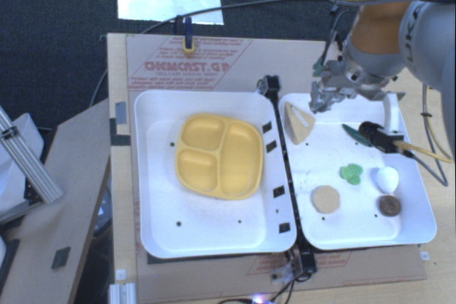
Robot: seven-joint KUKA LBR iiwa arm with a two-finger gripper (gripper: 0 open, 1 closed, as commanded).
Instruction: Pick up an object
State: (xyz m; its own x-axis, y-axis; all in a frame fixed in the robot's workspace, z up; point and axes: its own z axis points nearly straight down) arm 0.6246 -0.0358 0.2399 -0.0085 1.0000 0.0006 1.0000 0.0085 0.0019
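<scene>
Bench (214,60): brown board w/ red print, carries both bins.
L bin (164,224): white, shallow, touching the R bin along the centre seam.
R bin (356,224): white, shallow, holds all the small loose objs.
Arm (420,32): grey w/ orange band, reaches in from the right, over the R bin's far edge.
Yellow tray (217,155): 3-compartment, lies flat approx mid L bin, alone there.
Gripper (319,102): over far-left corner of R bin, just beside the wedge's far end; open or closed, can't tell; nothing seen held.
Wedge (297,121): tan, triangular, far-left of R bin, close to the seam; nearest obj to gripper.
Tan disc (326,199): flat, round, near-left part of R bin.
White egg shape (387,179): right side of R bin, just beyond the brown round pc.
Green pc (350,173): small, lumpy, btwn disc and egg shape.
Brown round pc (389,206): dark, near-right of R bin.
Dark green sliver (353,133): thin, mid R bin, apart from the wedge.
</scene>
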